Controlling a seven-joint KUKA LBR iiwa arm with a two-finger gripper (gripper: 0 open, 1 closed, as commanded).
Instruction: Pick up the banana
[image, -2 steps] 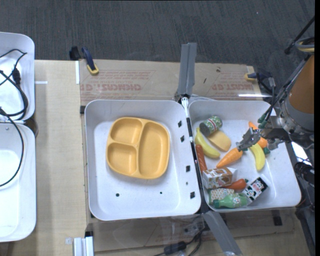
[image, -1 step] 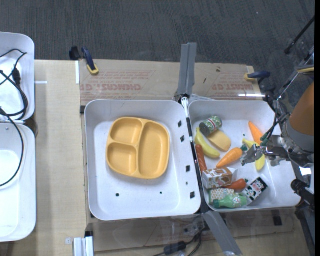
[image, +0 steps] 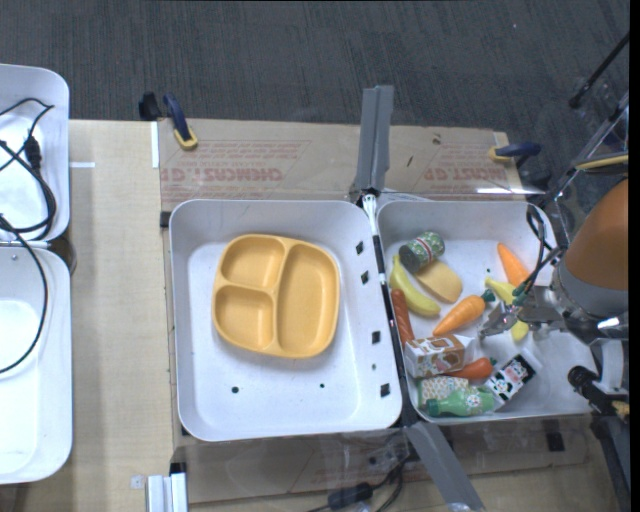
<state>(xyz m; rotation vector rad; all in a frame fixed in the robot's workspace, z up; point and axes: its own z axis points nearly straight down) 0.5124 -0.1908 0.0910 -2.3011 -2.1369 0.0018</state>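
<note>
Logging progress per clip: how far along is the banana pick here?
Done: the gripper is down inside the right bin, among the toys. In hand: nothing visibly gripped; it sits near a small yellow piece. Left: the banana lies untouched beside the red sausage, left of the gripper; reach, grasp, lift.

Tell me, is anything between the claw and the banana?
Yes. The claw sits at the right side of the right bin, and a carrot lies between it and the banana, which rests farther left beside a yellowish potato-like piece.
</note>
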